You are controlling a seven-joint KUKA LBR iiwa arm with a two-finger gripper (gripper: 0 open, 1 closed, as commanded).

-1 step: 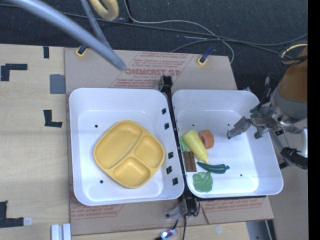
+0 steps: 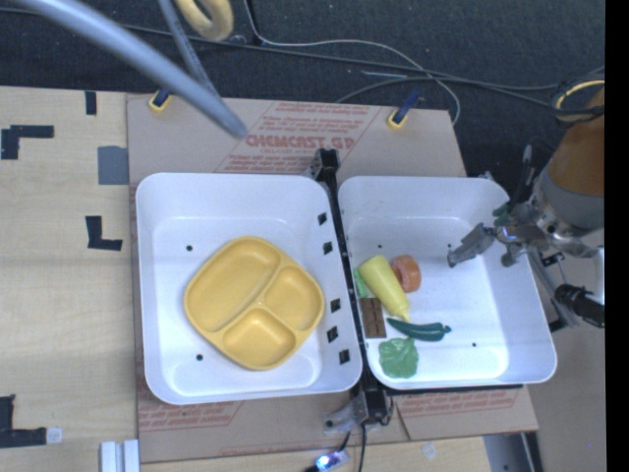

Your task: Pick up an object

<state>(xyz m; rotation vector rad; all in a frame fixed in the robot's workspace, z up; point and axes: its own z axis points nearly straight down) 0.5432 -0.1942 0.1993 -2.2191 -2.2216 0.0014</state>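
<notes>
Over the right bin's far-right rim | end effector hovers, grip state cannot be told, nothing seen in it | targets: yellow piece, orange piece, green pepper clustered by the left wall | advice: descend on one isolated item, clear of the wall.

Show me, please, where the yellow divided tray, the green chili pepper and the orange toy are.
yellow divided tray [image 2: 254, 301]: camera view, on the ridge where its compartments meet.
green chili pepper [image 2: 421, 330]: camera view, on the middle of its dark body.
orange toy [image 2: 406, 272]: camera view, on its rounded top face.
</notes>
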